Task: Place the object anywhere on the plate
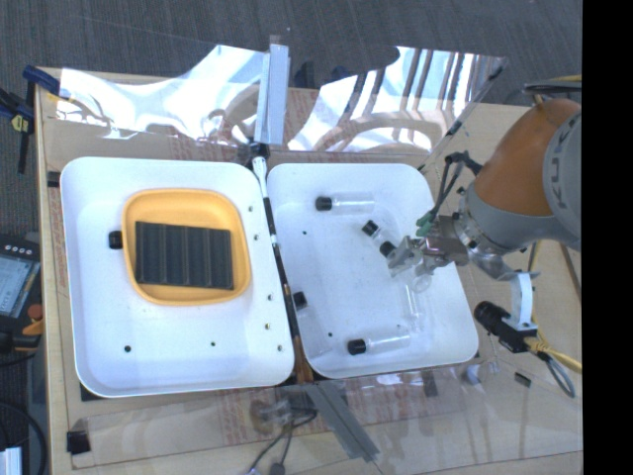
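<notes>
A yellow plate (148,209) lies in the left bin (89,334), with a black ribbed block (185,255) resting on it. In the right bin (326,265) lie clear tubes with black caps: one at the back (344,204), one at the front (378,342), and one (377,237) near the middle, just left of the gripper. My gripper (407,258) hangs low over the right side of the right bin, beside that middle tube's cap. A faint clear tube (413,303) lies just below the gripper.
A small black piece (116,238) sits in the left bin against the plate's left rim. Another small black piece (300,301) lies near the right bin's left wall. Reflective foil (178,97) lines the back of the bench.
</notes>
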